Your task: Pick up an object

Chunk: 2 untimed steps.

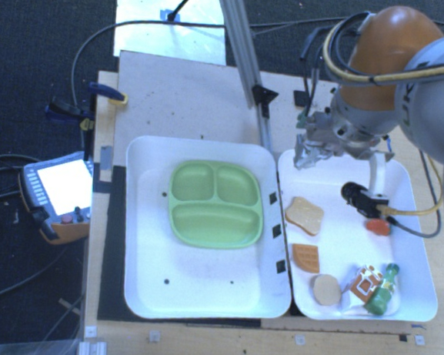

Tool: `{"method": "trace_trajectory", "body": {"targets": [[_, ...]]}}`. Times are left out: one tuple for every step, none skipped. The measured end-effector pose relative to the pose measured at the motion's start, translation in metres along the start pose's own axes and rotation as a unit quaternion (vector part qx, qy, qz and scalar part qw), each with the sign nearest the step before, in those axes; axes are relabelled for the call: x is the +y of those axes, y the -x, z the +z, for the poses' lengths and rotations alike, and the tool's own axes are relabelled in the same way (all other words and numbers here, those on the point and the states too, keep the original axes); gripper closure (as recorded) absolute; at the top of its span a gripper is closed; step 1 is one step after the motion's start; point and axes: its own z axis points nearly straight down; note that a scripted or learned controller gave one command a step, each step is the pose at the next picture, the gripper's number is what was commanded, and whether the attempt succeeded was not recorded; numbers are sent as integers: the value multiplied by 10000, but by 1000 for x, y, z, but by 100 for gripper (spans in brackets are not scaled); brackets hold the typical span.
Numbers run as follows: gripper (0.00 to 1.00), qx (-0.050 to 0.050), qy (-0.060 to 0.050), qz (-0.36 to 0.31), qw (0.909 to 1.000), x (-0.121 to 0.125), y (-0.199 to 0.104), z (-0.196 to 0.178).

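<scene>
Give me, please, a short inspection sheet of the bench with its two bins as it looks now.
Surface: left bin and right bin side by side on the bench.
Job's things: toast slice, orange cracker, round biscuit, green bottle, small carton, red piece, all in right bin.
Clutter: green divided plate in left bin.
Grippers: tool above right bin's far edge, holding nothing seen.
Cables: yellow cable over right bin.
Surroundings: handheld pendant on the floor at left.

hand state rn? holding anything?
Hand: over the far end of the right bin, nothing visible between its fingers; open or closed cannot be told.
</scene>
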Motion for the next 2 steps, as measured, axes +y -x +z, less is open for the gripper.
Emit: {"method": "trace_trajectory", "body": {"targets": [[100,2,3,-1,10000,-9,-52,-1],[100,-3,-4,6,10000,-24,-102,18]]}}
